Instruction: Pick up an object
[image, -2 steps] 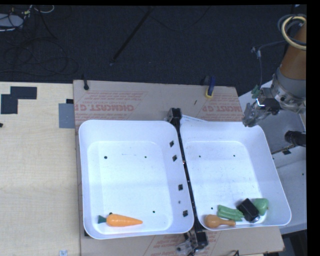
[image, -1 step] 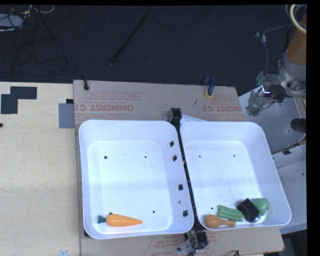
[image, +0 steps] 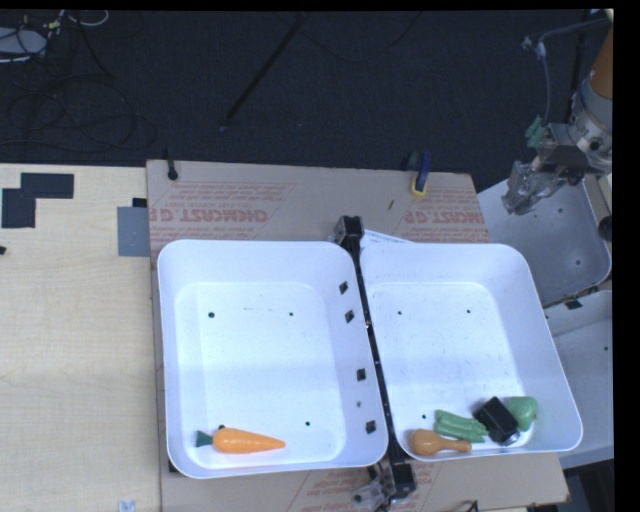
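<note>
On the cardboard-topped bench (image: 300, 205), two white bins (image: 180, 300); gripper (image: 522, 192) off right, grip state unclear.

two white bins (image: 262, 262) sit on brown cardboard (image: 300, 205) printed with faded red lettering. an orange carrot (image: 248, 441) with a dark green top lies in the left bin. the right bin holds green pods (image: 460, 426), a tan-orange gourd (image: 436, 443), a black block (image: 497, 419) and a light green piece (image: 522, 408). the counter (image: 70, 330) is pale wood with dark blue-grey patches (image: 40, 195). a blue and yellow clamp (image: 421, 172) grips the cardboard's edge.
</note>
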